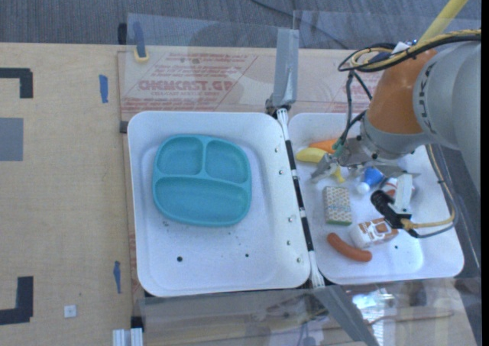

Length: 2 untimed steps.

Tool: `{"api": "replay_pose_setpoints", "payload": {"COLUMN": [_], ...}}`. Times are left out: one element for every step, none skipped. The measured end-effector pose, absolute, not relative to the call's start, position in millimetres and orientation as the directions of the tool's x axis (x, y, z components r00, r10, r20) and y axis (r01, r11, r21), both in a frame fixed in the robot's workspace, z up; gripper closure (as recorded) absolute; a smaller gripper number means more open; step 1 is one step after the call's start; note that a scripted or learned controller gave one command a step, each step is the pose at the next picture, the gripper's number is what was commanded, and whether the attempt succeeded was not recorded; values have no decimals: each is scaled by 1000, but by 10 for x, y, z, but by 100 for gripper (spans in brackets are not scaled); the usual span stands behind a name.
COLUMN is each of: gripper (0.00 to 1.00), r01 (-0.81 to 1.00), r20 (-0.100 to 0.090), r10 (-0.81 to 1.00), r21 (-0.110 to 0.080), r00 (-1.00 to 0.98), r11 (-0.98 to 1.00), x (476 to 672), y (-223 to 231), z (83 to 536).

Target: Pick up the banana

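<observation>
Bench (61, 184), seen from above, bearing two white bins side by side. Landmark: the right bin (443, 260). Left of it sits the left bin (199, 272), which holds a teal divided plate (202, 180). The arm (428, 92), grey with an orange band, reaches in over the right bin's upper half. Its gripper (333, 165) hangs low in the bin's upper left area, just beside the banana (312, 156). How far the gripper is open cannot be told, and nothing is seen held in it.

The banana lies near the right bin's upper left corner, close to the wall shared with the left bin. Its long axis runs roughly across the bin, left to right, with a slight curve. The right end is hidden under the gripper.

Smaller items in the right bin: a sponge block (337, 205) at mid-left, a sausage (350, 247) toward the lower middle, and a blue cap (373, 178) near the centre.

Handling, by judgement: probably light, smooth-skinned and somewhat slippery. Best taken across its narrow width at mid-length.
</observation>
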State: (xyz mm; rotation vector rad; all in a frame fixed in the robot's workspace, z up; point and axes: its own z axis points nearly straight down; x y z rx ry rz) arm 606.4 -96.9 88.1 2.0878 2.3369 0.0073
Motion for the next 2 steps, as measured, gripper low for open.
{"api": "replay_pose_setpoints", "payload": {"gripper": [100,100], "r01": [994,1000], "r20": [-3,-1], "r10": [994,1000], "r21": [15,2], "r00": [-109,-20], "r11": [109,20], "x": [6079,6409], "y": [-980,-190], "z": [1003,1858]}}
